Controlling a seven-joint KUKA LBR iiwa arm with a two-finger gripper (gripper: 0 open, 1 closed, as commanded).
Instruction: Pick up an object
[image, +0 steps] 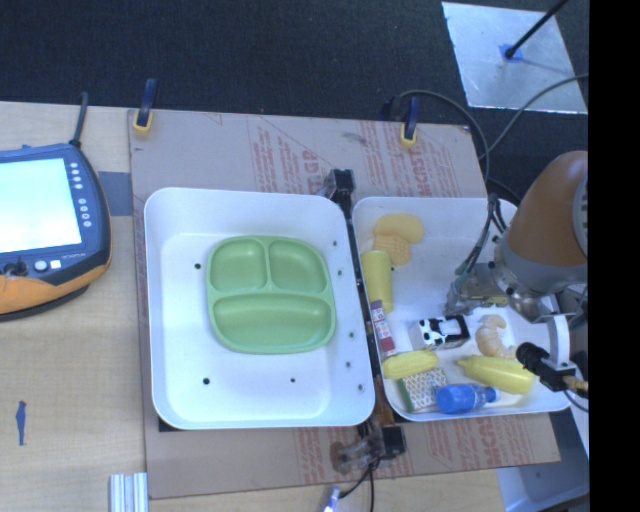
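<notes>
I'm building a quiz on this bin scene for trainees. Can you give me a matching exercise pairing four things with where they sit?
Things:
1. green divided plate
2. blue bottle
3. tablet controller
4. black-and-white cow toy

Places:
A. front edge of the right bin
B. on the bench, left of both bins
C. middle of the left bin
D. middle of the right bin, below the gripper

Pairs: 1-C, 2-A, 3-B, 4-D

Two white bins; one green divided plate; one blue bottle; one tablet.
</notes>
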